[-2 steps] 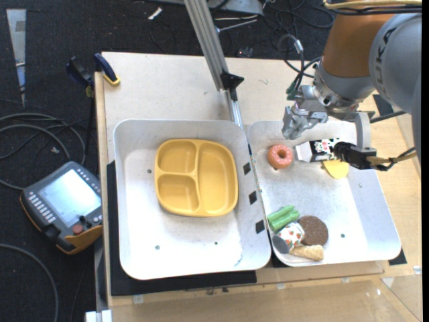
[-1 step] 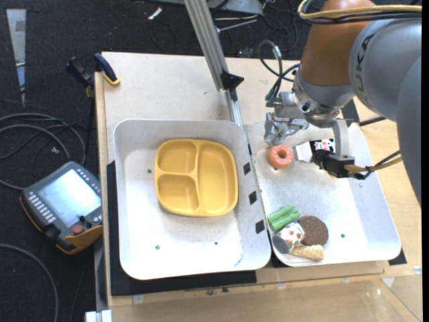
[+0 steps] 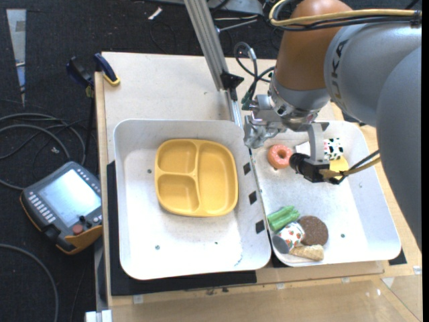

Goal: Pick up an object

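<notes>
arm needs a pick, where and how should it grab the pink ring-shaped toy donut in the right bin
Probably across the ring of the pink ring-shaped toy donut, one finger in the hole and one outside, coming straight down. It seems to lie flat on the right white bin floor with the hole facing up. The left rim looks best, since black gripper parts crowd its right side.

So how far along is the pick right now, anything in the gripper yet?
Done: the arm has reached over the right bin. In hand: the gripper hangs near the bin's left wall, just left of the pink donut; nothing shows between its fingers. Left: closing on an object and lifting it. The donut, green piece and brown cookie all lie in the bin.
</notes>
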Available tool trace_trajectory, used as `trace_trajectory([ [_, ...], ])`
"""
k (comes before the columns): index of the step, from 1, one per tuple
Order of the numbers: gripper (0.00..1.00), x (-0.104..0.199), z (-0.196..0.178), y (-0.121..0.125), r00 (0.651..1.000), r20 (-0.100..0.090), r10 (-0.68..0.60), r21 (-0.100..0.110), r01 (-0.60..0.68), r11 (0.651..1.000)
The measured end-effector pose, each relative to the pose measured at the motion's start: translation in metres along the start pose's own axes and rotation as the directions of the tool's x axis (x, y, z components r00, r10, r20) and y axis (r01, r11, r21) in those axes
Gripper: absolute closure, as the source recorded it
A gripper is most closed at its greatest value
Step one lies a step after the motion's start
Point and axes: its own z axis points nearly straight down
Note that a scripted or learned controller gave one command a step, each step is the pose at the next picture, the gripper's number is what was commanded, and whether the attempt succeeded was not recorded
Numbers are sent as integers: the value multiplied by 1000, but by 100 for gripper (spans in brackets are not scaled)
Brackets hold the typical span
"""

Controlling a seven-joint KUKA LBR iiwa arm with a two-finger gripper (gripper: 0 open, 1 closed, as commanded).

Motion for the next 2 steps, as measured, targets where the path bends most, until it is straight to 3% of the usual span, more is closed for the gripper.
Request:
trace_trajectory([
  [1,100,54,-6,-18,1000,0,-1,0,1,1000],
  [2,100,66,1,-33,1000,2,3,1,-3,1000],
])
